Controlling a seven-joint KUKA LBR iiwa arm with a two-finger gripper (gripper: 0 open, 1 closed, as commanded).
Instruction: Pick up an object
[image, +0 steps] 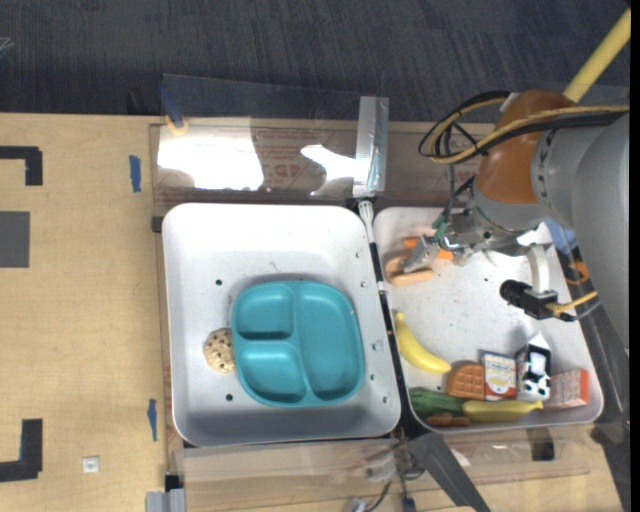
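Nearest us a cucumber (432, 403) lies at the right bin's (590, 375) front edge, while our gripper (440, 248), whose state we cannot tell, hovers at a hot dog (410, 263) by the far-left wall, risking a glancing miss.

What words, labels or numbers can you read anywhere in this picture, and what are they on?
No text reads clearly.
Small carton in the right bin: printed front, too small and blurred to read.
Black-and-white carton: markings, no legible words.
Reddish box: print too blurred.
Clear panel behind the left bin: faint reddish print, washed out by glare.
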